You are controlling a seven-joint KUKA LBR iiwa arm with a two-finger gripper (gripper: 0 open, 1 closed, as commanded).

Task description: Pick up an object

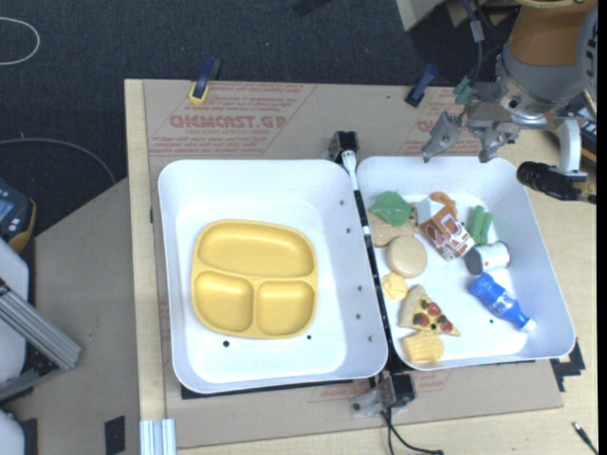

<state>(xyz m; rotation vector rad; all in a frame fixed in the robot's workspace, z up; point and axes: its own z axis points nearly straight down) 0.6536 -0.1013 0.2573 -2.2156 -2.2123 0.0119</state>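
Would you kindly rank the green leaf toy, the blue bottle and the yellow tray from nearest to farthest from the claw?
1. Green leaf toy, right bin's upper left, below the claw.
2. Blue bottle, right bin's lower right.
3. Yellow tray, left bin.

light: bright, even | shadows: faint, soft | glare: mild on white bins (180,349) | focus: slightly soft

Yellow tray (254,278) in left bin (180,254); toy foods (427,254) in right bin (545,282).
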